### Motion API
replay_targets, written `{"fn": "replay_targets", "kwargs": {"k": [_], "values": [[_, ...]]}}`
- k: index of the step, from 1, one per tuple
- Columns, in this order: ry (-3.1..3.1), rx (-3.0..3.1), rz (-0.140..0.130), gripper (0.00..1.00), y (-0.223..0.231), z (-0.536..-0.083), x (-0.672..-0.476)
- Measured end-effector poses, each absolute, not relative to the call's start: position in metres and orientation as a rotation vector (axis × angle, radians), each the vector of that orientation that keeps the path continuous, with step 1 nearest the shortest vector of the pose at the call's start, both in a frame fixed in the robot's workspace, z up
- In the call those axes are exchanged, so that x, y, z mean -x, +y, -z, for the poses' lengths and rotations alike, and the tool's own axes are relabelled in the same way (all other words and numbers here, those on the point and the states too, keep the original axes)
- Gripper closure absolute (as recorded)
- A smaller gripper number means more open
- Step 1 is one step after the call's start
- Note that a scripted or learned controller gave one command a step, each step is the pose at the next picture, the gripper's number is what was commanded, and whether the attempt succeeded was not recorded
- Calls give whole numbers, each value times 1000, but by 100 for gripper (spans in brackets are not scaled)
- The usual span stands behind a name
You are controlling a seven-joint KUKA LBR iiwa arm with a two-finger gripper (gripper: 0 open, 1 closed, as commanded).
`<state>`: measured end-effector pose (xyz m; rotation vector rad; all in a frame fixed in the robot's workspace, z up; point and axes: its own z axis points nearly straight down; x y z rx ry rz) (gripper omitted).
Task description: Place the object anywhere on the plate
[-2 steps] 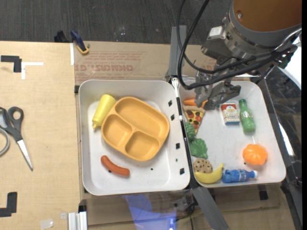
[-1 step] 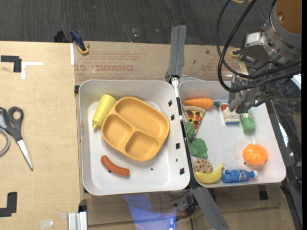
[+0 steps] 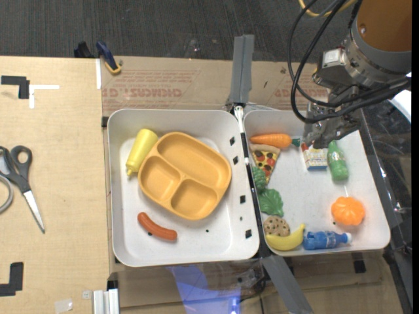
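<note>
The orange-yellow divided plate (image 3: pixel 184 175) lies in the left bin (image 3: pixel 118 195). My gripper (image 3: pixel 319 138) hangs over the back of the right bin (image 3: pixel 373 175). It is just above a small white carton with red and blue print (image 3: pixel 316 159), which lies flat on the bin floor. A green bottle (image 3: pixel 338 161) lies right beside the carton. An orange carrot (image 3: pixel 271 139) rests to the gripper's left. Nothing shows lifted off the bin floor.
A yellow squeeze bottle (image 3: pixel 139 150) and a sausage (image 3: pixel 157 227) lie next to the plate. The right bin also holds a pizza slice (image 3: pixel 264 159), green leaves (image 3: pixel 270 200), a cookie (image 3: pixel 275 226), a banana (image 3: pixel 286 239), a blue bottle (image 3: pixel 325 239) and an orange (image 3: pixel 347 211). Scissors (image 3: pixel 25 182) lie on the bench at the left.
</note>
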<state>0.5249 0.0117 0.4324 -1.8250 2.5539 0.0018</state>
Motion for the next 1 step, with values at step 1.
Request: {"fn": "replay_targets", "kwargs": {"k": [1], "values": [[2546,1838,-2,100,62,-289,-511]]}}
